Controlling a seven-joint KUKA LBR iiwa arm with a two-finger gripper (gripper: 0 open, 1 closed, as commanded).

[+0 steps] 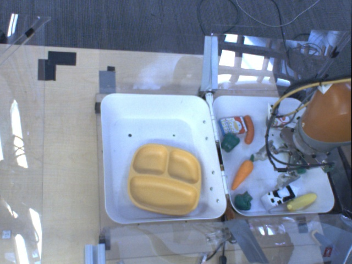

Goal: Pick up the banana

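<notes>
Arm: the grey arm with its orange band (329, 114) reaches in over the right white bin (264, 106), its wrist hanging above the bin's near right part, likely to come down on the fruit below.
Gripper: the two-finger gripper (290, 169) sits low under a tangle of cables; whether it is released or clenched cannot be told, and nothing is seen between its tips.
Banana: the small yellow plastic banana (301, 202) lies flat in the near right corner of the right bin, just below the gripper, its length running roughly left to right and tilted up toward the right.
Banana's look: smooth, pale yellow, stubby and slightly curved.
Neighbour: a black-and-white toy cow (279, 196) touches the banana's left end, which could crowd a grasp.
Other bin: a yellow sectioned plastic tray (165, 179) rests in the left white bin (148, 111), well apart from the task.
</notes>
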